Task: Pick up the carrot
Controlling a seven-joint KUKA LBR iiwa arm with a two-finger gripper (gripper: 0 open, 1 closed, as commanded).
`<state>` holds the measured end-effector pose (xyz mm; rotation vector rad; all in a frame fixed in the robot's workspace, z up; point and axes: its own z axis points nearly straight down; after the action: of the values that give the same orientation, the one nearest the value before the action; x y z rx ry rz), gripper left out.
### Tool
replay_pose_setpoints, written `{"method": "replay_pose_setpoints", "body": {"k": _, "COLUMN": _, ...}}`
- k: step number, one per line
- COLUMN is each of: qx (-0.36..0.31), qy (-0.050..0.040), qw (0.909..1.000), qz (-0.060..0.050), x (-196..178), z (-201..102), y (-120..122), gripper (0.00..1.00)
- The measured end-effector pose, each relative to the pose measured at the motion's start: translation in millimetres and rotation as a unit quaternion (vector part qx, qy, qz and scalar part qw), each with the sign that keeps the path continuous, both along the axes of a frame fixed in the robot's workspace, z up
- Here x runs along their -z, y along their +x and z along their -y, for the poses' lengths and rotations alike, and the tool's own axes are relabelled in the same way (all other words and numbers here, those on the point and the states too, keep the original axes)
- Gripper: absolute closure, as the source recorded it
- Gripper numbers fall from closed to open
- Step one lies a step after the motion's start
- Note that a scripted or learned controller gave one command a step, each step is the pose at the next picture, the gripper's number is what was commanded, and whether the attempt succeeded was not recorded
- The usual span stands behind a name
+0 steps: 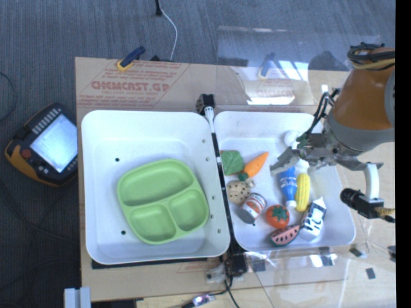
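Nearest the camera, at the near edge of the right bin (334,239), lie a watermelon slice (286,235) and a small black-and-white carton (314,219), with a tomato (278,215) just beside them. Farther in, a small can (252,206) and a speckled cookie (238,190) sit by the divider, and a blue bottle (288,186) rests alongside a corn cob (303,190) toward the right. The carrot (255,165) lies on its side in the far-left part of this bin, thick end toward the right and far, narrow end pointing near and left, close against a green leafy piece (232,162). It looks like a light, stiff toy with a smooth, tapering surface, so it would probably slip if pinched near the narrow tip; my judgement is that the thicker middle, taken across its width, gives the surest hold, with care not to catch the leafy piece. The claw (290,155) hangs over the right bin, to the right of the carrot and apart from it, near the bottle's top; its fingers appear spread, with nothing between them. The left bin (103,133) holds a green divided plate (163,200) with three compartments, none with anything in it. Both bins sit side by side on the bench (96,76).
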<state>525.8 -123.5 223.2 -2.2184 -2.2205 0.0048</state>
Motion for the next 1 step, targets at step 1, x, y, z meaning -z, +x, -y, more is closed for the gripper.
{"method": "replay_pose_setpoints", "body": {"k": 1, "qx": -0.047, "qy": -0.0062, "qw": 0.9987, "qz": 0.016, "x": 128.3, "z": -9.2, "y": 82.3, "gripper": 0.0}}
